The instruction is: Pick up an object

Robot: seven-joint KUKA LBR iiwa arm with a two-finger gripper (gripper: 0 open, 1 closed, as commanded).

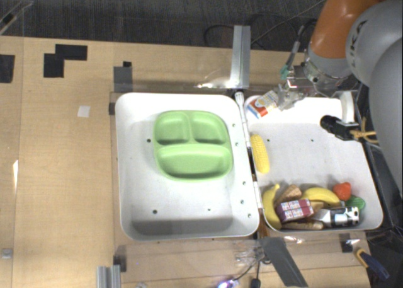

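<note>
Bright, even overhead light. White bins [182, 217] near blown out, little surface detail. Soft shadow along near inner wall of left bin. Glare patch on worktop [214, 80] by metal post. Image soft, low resolution; arm [371, 22] at right edge blurred.

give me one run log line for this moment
arm: over right white bin far corner | gripper: beside small red-and-white packet | green divided plastic plate: left bin | yellow corn cob: untouched
</note>
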